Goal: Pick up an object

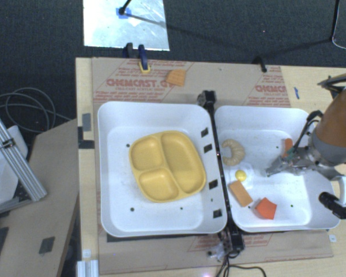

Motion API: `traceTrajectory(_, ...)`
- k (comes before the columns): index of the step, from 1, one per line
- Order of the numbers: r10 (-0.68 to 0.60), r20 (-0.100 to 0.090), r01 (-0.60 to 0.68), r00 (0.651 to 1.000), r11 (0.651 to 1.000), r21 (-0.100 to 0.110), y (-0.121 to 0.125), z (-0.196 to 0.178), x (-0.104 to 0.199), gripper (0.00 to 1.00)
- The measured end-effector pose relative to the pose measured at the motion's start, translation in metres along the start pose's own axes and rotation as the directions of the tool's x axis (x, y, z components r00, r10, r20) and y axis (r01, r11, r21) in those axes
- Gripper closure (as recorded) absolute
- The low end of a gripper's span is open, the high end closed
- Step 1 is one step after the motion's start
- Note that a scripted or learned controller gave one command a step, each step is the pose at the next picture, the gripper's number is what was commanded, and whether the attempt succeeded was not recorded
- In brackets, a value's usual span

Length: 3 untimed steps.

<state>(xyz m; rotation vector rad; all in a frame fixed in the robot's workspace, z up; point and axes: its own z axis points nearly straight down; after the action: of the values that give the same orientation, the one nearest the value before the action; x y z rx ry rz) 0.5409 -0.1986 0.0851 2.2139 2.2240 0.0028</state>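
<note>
I see gripper (272,169) low in right bin (259,115), fingers' state unclear; risk: closing on nothing, orange block (266,208) well apart.

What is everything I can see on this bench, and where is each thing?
divided plate: 1, yellow, left bin
left bin: 1, white, bench left
right bin: 1, white, bench right
ring-shaped item: 1, tan, right bin, near divider
small ball: 1, yellow, right bin
block: 1, orange-tan, right bin, front
wedge: 1, red-orange, right bin, front
small piece: 1, tan, cardboard behind bins
arm: 1, grey with orange, right
end effector: 1, dark, low in right bin
</note>
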Motion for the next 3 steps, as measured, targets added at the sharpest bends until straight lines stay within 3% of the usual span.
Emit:
traceTrajectory(1, 0.005, 0.004, -0.005, 1.000, 1.000, -0.007, -0.053, -0.174, -0.010, 0.00)
traceTrajectory(2, 0.000, -0.003, 0.000, 1.000, 1.000, 0.006, -0.054, -0.089, 0.020, 0.00)
traceTrajectory(3, -0.004, -0.003, 0.004, 1.000, 1.000, 0.001, -0.053, 0.003, 0.108, 0.00)
